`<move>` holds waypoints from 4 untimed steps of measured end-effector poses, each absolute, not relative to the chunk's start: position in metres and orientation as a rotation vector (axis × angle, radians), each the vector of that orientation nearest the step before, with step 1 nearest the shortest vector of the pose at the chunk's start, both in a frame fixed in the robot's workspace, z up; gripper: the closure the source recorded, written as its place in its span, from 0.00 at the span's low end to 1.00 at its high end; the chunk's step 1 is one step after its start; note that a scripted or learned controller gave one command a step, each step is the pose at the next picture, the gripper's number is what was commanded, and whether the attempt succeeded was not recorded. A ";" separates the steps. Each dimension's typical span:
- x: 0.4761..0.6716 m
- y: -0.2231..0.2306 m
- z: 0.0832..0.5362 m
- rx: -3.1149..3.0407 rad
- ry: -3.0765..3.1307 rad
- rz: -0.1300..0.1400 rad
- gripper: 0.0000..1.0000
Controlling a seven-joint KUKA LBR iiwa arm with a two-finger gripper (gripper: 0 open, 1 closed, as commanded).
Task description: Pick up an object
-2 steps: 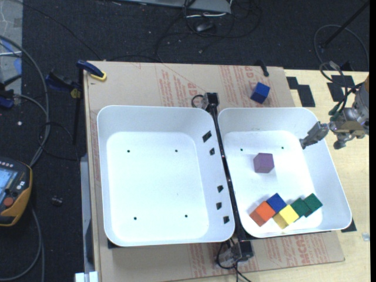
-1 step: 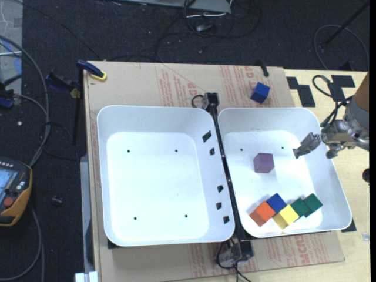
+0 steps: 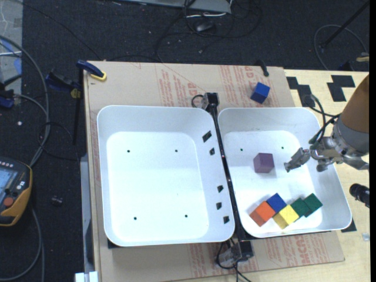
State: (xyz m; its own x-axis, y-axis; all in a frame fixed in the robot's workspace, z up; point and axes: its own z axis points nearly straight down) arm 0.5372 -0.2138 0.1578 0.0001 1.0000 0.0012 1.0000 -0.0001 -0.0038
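In the camera view, a purple cube (image 3: 264,163) is seen lying in the right bin (image 3: 305,119), near the middle of its floor and apart from the other blocks. Its top face appears lighter than its darker front face, and it sits flat with one edge turned slightly toward the camera.

The pincer (image 3: 306,158) is seen at the right side of the same bin, just beside the purple cube but not touching it. One finger (image 3: 295,160) is pointed leftward toward the cube, with a gap left between its tip and the cube's right side. Nothing is seen between the fingers. How far apart the fingers stand cannot be told from this angle.

Along the near wall of the right bin, a row of blocks is gathered: an orange cube (image 3: 262,212), a blue cube (image 3: 275,203), a yellow cube (image 3: 287,215) and a green block (image 3: 307,205), packed touching one another. A second blue cube (image 3: 259,92) is seen lying on the worktop (image 3: 153,84) beyond the bins. The left bin (image 3: 111,122) is set just beside the right one.
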 end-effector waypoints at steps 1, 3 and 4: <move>0.533 -0.212 0.115 -2.219 -2.220 0.003 0.00; 0.544 -0.209 0.184 -2.223 -2.226 -0.004 1.00; 0.550 -0.202 0.242 -2.223 -2.226 -0.004 1.00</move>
